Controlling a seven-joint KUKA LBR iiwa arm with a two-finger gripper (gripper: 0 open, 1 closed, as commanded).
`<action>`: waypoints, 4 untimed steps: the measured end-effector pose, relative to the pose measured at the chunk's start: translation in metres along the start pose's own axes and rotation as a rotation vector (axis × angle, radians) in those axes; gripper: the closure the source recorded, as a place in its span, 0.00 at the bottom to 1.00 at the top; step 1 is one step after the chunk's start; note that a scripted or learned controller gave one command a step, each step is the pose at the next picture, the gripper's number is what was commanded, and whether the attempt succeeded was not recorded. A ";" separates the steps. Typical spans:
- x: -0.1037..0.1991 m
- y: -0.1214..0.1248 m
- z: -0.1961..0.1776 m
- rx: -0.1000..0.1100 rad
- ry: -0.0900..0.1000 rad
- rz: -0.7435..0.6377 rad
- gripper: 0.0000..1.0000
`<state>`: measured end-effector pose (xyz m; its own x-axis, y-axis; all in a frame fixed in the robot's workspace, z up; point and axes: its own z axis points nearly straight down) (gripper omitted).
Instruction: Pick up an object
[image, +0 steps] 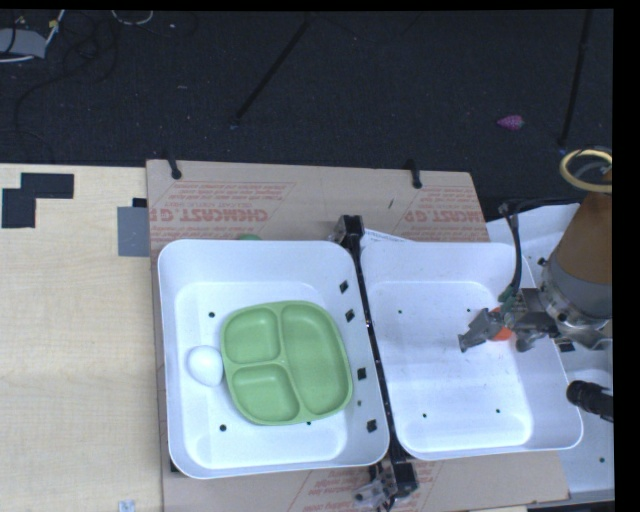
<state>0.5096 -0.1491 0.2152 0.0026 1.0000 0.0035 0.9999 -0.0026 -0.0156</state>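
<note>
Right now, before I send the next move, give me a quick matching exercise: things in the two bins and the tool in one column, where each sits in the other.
Things:
1. green divided plate
2. white ball
3. tool
4. black clips

Places:
A. over the right bin, near its right side
B. middle of the left bin
C. along the seam where the two bins meet
D. beside the plate's left edge, in the left bin

Pairs: 1-B, 2-D, 3-A, 4-C
</note>
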 end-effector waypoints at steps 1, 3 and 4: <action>0.000 0.003 -0.007 -0.012 -0.002 -0.002 0.00; -0.003 -0.004 0.113 -0.007 0.000 -0.002 0.00; -0.003 -0.004 0.128 -0.012 -0.002 -0.001 0.00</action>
<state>0.5041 -0.1511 0.0870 0.0011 1.0000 0.0016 1.0000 -0.0011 -0.0040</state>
